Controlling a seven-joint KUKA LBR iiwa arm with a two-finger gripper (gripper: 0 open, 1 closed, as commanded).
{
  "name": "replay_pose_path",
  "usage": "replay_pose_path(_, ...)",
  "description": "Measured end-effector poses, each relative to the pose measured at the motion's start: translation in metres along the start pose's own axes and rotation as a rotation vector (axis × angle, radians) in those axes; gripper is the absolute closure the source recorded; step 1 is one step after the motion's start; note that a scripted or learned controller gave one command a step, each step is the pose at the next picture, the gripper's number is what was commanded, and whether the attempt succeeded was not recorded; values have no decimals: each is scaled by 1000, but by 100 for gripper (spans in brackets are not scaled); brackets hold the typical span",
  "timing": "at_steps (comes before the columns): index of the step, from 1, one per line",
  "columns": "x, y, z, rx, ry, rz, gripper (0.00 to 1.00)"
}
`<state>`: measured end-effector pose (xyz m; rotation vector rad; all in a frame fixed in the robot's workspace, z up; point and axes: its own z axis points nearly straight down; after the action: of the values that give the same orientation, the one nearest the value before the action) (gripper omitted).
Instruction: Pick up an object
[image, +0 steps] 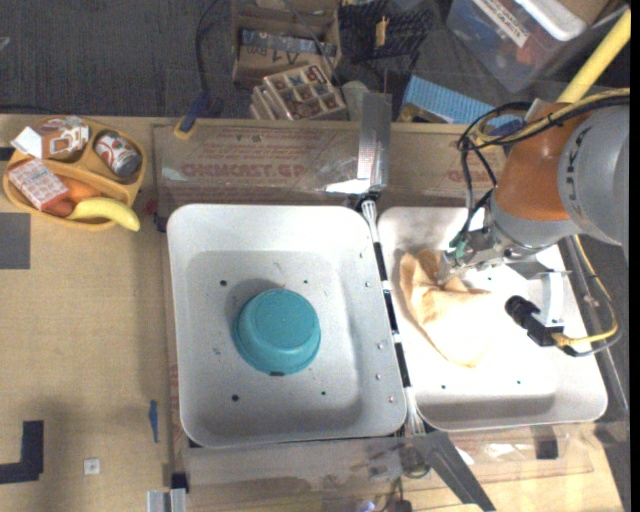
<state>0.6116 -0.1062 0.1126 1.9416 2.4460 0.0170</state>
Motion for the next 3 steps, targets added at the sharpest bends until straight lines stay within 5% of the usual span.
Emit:
replay_pose_path(1,0,0,0,0,0,0,0)
replay_pose_path(2,-6,36,25,12,4,-39,0)
replay_pose_path(3,-6,38,12,6,2,-41,100)
